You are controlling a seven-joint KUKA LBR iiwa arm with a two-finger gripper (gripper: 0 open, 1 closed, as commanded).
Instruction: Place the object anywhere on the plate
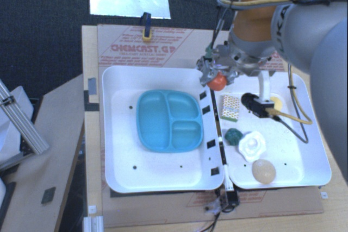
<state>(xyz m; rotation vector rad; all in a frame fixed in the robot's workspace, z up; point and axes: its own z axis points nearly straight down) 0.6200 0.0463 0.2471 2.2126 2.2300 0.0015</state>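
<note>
End effector (217,76) pinching orange ball (218,83), near far right corner of blue plate (157,119)

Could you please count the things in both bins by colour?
Blue plate: 1
Orange ball: 1
Green ball: 1
White fried egg: 1
Beige egg: 1
Yellow thing, partly hidden: 1
Dotted box: 1
Total: 7

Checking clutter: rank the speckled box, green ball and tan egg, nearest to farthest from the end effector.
From the end effector holding the orange ball:
1. speckled box, right bin's back
2. green ball, middle
3. tan egg, front
</note>
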